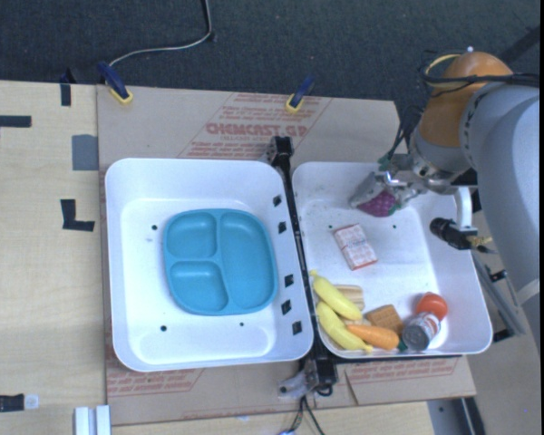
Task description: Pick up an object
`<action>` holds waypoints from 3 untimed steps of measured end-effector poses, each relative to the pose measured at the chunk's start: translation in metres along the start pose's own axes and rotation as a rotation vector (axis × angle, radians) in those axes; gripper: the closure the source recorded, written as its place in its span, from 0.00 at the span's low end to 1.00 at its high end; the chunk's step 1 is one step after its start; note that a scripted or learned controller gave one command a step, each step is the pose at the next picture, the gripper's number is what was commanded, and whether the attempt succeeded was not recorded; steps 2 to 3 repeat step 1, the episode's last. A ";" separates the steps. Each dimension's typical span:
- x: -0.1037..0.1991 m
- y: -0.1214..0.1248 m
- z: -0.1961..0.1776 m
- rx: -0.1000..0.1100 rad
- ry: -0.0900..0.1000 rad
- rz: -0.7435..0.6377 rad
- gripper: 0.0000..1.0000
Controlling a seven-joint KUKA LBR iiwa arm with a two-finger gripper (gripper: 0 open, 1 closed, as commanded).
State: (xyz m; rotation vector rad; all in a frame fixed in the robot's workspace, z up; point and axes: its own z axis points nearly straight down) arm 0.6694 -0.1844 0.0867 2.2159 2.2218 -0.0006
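Observation:
My gripper (382, 189) is low over the back of the right bin (453, 284), reaching in from the right. A purple object (380, 206) lies right under it, partly covered by it. Whether the gripper grips the purple object I cannot tell. Further forward in the same bin lie a pink-and-white packet (355, 246), two bananas (336, 309), a carrot (375, 335), a tan block (383, 316) and a red-capped can (423, 325).
The left bin (127, 198) holds a blue sectioned plate (219, 260). A black divider (290, 243) runs between the two bins. The grey arm with its orange band (462, 84) stands over the right bin's far right corner.

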 end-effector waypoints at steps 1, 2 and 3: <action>0.000 0.000 -0.010 0.001 -0.003 -0.002 1.00; 0.000 0.000 -0.010 0.001 -0.003 -0.002 1.00; 0.000 0.000 -0.010 0.001 -0.003 -0.002 1.00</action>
